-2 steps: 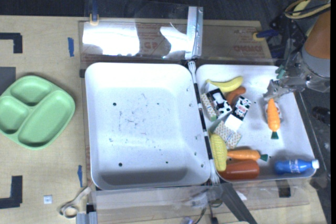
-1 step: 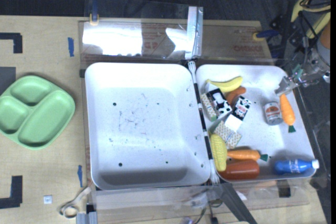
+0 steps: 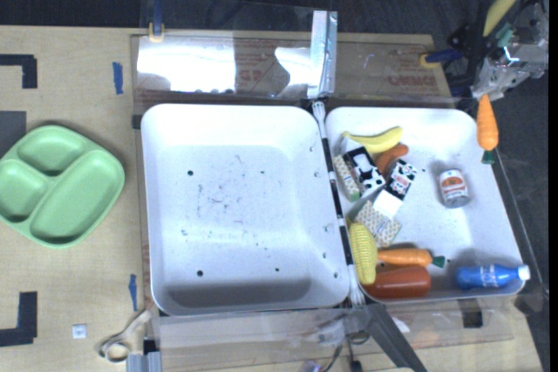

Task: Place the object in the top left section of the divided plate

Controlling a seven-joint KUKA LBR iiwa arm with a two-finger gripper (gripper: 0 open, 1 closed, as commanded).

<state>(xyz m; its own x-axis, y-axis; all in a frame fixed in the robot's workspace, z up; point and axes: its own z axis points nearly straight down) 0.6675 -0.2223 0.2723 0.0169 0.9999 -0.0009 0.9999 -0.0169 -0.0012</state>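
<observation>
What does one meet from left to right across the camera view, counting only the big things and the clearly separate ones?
Green divided plate → left white bin → corn cob → small can → carrot hanging below the tool at the right bin's far right corner.

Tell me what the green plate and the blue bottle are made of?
The green plate looks like plastic: one even pale green, smooth, with soft rounded dividers and a dull sheen. The blue bottle also seems plastic, glossy, with a white cap, though it is too small to be sure.
</observation>
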